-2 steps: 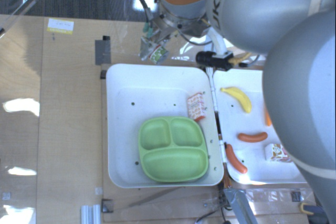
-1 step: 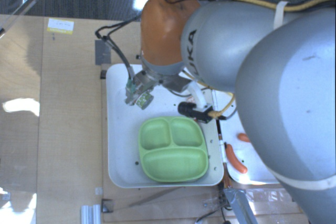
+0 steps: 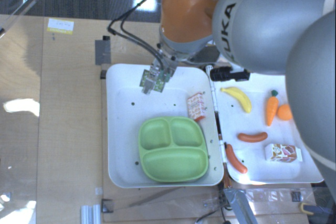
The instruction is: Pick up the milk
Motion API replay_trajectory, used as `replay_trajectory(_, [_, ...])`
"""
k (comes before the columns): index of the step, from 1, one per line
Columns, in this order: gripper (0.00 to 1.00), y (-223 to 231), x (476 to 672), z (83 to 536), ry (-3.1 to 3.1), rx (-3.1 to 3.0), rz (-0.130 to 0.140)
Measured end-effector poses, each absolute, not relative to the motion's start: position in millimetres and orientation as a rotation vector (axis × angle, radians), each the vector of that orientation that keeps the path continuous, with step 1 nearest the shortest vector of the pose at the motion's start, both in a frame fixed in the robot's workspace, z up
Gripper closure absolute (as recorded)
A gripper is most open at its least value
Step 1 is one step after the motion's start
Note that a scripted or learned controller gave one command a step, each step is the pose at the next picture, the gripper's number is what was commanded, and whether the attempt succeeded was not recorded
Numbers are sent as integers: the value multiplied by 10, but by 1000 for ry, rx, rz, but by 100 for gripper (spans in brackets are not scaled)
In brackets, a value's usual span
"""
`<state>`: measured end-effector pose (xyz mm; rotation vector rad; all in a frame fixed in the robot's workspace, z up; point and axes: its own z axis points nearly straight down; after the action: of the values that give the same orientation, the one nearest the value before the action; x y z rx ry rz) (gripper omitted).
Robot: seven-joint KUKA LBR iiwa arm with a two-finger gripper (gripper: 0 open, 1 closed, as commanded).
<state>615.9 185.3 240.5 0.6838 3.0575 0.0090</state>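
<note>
Milk carton beside green tray in left bin, gripper perhaps above.

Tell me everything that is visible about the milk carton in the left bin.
The milk carton is a small box, white with red print, apparently of card. It lies on its side on the floor of the left bin, near that bin's right wall, its long side running roughly up and down in the view. Just below it is the upper right corner of the green plate; whether they touch cannot be told. The gripper is up and to its left, apart from the carton.
</note>
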Motion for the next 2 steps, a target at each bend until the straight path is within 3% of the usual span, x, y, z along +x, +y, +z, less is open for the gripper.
replay_trajectory(1, [100, 1759, 6342, 3044, 3036, -755, 4])
replay_trajectory(2, [100, 1583, 6109, 3628, 2812, -1367, 0])
